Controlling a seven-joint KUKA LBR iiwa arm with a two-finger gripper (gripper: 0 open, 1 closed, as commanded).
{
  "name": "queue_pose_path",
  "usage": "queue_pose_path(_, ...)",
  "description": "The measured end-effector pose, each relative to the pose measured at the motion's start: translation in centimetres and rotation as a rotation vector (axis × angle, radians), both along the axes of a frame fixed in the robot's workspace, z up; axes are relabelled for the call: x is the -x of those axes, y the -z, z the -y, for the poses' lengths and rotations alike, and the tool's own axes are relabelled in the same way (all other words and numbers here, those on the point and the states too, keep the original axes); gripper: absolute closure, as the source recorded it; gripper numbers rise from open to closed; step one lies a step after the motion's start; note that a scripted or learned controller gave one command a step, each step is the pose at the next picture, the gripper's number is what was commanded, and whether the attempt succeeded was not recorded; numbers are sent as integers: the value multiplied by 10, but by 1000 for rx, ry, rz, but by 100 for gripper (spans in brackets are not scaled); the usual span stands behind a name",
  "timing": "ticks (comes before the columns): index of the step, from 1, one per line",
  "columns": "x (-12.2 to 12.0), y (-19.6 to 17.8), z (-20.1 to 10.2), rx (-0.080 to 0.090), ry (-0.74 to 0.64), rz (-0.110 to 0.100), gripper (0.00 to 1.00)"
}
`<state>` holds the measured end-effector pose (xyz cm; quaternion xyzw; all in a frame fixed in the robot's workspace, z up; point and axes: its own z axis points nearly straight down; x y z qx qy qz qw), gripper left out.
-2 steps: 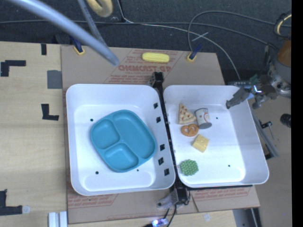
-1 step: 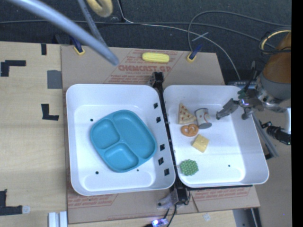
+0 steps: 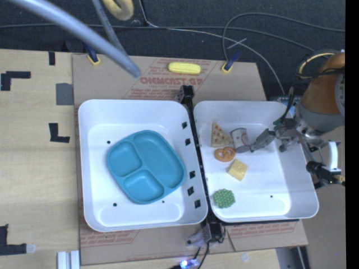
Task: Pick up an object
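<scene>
In the right bin (image 3: pixel 291 206) lie several small things: a tan triangular wedge (image 3: pixel 218 134), a brown pretzel (image 3: pixel 224 154), a yellow cube (image 3: pixel 238 170) and a green bumpy ball (image 3: pixel 224 198). My gripper (image 3: pixel 242 142) reaches in from the right and is low over the bin floor. Its tip is just right of the wedge and just above the pretzel. The view is too coarse to tell whether it touches either of them. The grey arm with its orange band (image 3: pixel 325 91) stands over the bin's right rim.
The left bin (image 3: pixel 92 122) holds a blue divided tray (image 3: pixel 146 166). A yellow oblong object (image 3: pixel 184 68) lies on the cardboard behind the bins. Cables run across the dark surface at the back. A black divider (image 3: pixel 193 150) separates the two bins.
</scene>
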<state>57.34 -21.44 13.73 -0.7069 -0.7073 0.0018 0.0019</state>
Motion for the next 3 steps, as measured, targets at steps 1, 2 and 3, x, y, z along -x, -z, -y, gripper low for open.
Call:
queue_pose_path(1, 0, 53, -1, 3, -1, 5, 0)
queue_pose_path(2, -2, 39, 0, 4, -1, 9, 100)
queue_pose_path(3, -6, -23, 5, 2, 0, 9, 100)
